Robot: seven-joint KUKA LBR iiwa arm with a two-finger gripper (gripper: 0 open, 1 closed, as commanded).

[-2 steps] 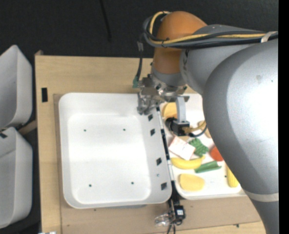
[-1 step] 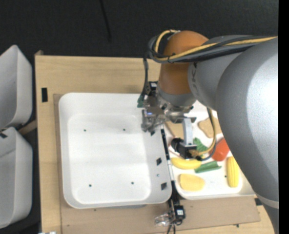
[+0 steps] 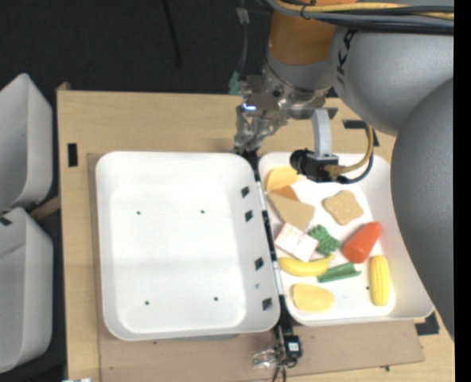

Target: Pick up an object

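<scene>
My gripper (image 3: 250, 138) hangs over the far rim where the two bins meet, just left of the right bin's back corner. I see nothing held in it. The right bin (image 3: 402, 305) holds toy food: an orange-yellow wedge (image 3: 282, 179), a tan wedge (image 3: 293, 211), a bread slice (image 3: 343, 207), a white-and-red box (image 3: 297, 242), a green leafy piece (image 3: 325, 239), a red piece (image 3: 362, 242), a banana (image 3: 303, 267), a green pod (image 3: 340, 272), a corn cob (image 3: 379, 279) and a yellow lump (image 3: 312, 297).
The left bin (image 3: 108, 213) is a shallow white tray with bare floor. The arm's grey body (image 3: 426, 134) overhangs the right bin's right side. White shapes (image 3: 13, 181) stand off the bench at the left.
</scene>
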